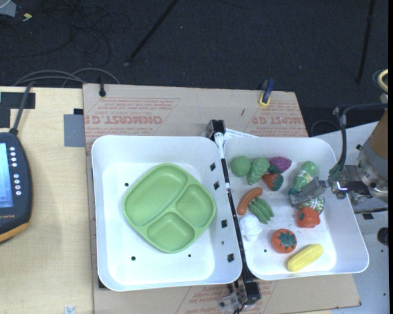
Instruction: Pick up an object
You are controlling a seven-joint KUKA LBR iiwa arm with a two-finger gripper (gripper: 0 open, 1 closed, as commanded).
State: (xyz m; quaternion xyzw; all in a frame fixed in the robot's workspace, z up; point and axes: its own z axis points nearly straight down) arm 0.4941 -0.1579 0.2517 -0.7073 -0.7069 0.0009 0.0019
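Note:
The right bin [350,241] holds several toy foods. Along its far side lie a green round fruit [240,167], a broccoli [257,169], a purple piece [280,164] and a green-and-white vegetable [307,172]. An orange sausage [250,199], a dark green pod [262,210], a white piece [251,228], a tomato [283,241] and a yellow corn cob [304,257] lie nearer. My gripper [306,191] reaches in from the right, low over the bin, between the green-and-white vegetable and a red pepper [308,217]. I see nothing clearly held.
The left bin [111,254] holds a green divided plate [169,207]. A black divider [228,201] runs between the bins. A teach pendant [3,185] lies on the bench at far left. The arm's wrist [367,178] stands over the right bin's right rim.

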